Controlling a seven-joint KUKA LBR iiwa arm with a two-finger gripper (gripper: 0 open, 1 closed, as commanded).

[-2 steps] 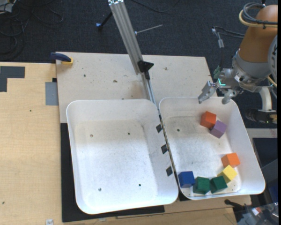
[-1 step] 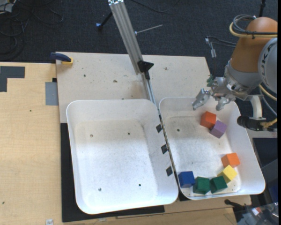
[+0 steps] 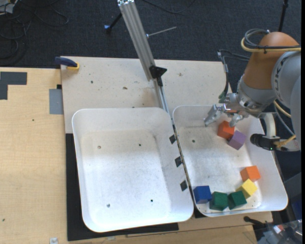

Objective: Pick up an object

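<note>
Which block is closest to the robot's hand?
The red-orange block right under the hand, beside the purple block. The other blocks sit far off in the bin's near corner.

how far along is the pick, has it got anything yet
Done: the gripper is over the right bin, beside the orange-red block and purple block. In hand: nothing shows between its fingers. Left: closing on a block and lifting it. The blue, two green, yellow and orange blocks lie untouched at the bin's near edge.

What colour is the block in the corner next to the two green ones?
Blue. It shows in the camera view, at the right bin's near-left corner.
</note>
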